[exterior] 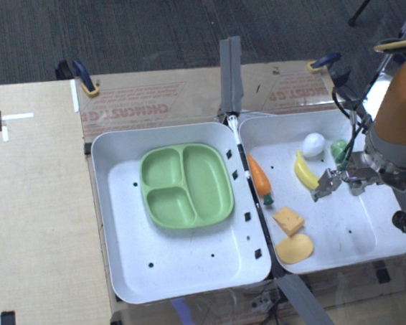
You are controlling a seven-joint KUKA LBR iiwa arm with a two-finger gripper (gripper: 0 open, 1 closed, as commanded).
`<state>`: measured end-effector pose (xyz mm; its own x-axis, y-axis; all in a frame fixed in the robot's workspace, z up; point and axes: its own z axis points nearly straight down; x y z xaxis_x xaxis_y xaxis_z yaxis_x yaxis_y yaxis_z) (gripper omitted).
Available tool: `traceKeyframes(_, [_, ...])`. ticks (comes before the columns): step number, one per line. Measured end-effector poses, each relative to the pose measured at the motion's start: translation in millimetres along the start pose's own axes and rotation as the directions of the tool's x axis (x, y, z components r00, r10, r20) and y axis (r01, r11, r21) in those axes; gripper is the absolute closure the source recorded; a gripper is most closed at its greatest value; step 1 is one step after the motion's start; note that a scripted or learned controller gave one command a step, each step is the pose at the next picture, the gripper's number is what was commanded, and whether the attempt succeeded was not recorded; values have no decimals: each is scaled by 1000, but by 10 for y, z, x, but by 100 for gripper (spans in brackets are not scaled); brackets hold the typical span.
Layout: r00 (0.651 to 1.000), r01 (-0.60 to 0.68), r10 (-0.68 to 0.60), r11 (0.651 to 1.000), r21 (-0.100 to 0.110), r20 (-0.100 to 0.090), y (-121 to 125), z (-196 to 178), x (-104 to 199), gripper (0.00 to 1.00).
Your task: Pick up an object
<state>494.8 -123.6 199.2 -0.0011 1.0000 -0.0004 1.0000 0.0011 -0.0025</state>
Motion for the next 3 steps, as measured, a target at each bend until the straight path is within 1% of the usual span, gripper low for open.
traceKeyframes(1, [994,-113,113,994,0,0,678,1053,-38,0])
traceKeyframes(2, [993,-117,117,993,2,-1,672,969,-52,100])
traceKeyframes(3, [944,-331,331,944,0,1,1143,78,624,100])
